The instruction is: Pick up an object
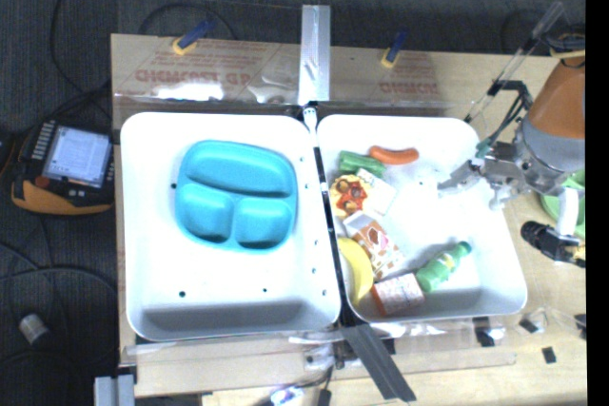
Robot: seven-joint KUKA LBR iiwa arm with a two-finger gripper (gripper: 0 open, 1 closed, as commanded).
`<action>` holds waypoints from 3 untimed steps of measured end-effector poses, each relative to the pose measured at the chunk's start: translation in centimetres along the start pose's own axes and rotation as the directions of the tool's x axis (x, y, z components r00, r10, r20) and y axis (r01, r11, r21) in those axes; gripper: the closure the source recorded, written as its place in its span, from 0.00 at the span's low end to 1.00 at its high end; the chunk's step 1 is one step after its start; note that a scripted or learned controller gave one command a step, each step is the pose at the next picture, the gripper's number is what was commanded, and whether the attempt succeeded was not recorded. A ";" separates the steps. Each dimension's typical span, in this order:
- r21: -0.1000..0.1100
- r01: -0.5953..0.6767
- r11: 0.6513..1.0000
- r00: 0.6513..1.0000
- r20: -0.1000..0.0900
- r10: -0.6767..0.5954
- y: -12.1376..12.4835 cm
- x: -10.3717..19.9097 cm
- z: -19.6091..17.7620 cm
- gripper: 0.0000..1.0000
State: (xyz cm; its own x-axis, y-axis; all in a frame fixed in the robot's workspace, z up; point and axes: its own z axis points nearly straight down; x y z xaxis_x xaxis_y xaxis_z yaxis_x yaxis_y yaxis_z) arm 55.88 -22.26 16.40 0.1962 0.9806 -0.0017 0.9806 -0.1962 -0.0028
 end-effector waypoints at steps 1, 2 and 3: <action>0.003 -0.047 0.999 0.999 -0.001 0.047 -9.4 8.0 -1.7 0.00; 0.001 0.010 1.000 1.000 0.000 -0.010 -9.0 6.1 -6.6 0.00; -0.034 -0.088 0.996 0.996 -0.007 0.088 -8.8 10.4 5.1 0.00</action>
State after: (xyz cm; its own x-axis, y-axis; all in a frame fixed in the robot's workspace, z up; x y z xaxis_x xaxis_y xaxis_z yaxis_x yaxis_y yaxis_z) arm 49.33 -10.34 11.33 0.2818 0.9594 0.0054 0.9589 -0.2819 0.0318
